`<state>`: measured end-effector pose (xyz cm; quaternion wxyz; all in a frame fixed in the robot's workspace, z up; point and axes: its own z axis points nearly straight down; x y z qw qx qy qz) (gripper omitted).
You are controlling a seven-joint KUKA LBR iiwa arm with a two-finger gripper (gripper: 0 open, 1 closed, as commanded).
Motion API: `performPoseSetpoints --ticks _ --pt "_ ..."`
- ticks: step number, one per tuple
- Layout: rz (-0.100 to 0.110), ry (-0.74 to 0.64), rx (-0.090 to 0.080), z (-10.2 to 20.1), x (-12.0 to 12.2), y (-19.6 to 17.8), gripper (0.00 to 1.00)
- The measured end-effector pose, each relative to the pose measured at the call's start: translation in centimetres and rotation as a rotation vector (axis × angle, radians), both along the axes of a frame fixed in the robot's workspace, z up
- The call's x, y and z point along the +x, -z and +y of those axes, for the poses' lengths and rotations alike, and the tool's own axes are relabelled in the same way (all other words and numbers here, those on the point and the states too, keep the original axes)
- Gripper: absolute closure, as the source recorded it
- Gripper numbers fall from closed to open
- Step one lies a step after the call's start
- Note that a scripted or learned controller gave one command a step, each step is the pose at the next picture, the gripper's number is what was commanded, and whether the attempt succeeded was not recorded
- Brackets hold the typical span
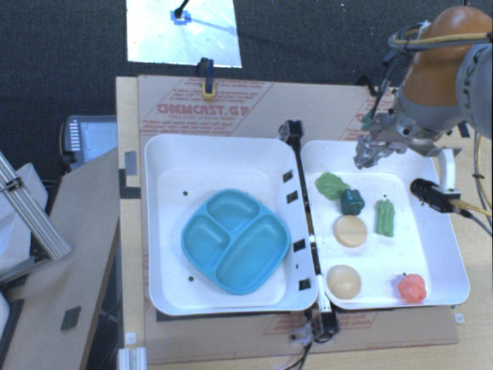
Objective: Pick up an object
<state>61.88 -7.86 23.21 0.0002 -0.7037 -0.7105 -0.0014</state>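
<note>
Above the back edge of the right bin (451, 262), the jaws (367, 157) hang from the grey arm (443, 68), and whether they are parted or closed I cannot tell; nothing is visibly caught in them. Nearest them, down and to camera-left, lies a light green leaf (331, 183), with a dark teal piece (352, 202) touching its lower right side. A green pod (384, 216) lies a little further forward, its long axis running front to back. Two tan discs (350, 230) (343, 281) and a red-pink fruit (411, 287) sit toward the front. The left bin (166, 168) carries a blue divided plate (235, 240). I judge the leaf the likeliest target, calling for a short descent forward.
</note>
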Motion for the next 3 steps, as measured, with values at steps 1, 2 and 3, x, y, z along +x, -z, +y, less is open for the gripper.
performPoseSetpoints --ticks 1,2,3 --pt "0.002 0.0 0.0 5.3 -2.1 1.1 1.0" --pt "0.003 0.0 0.001 10.8 -4.8 1.0 1.0" --pt "0.001 0.0 0.001 15.5 -6.2 0.0 1.0"
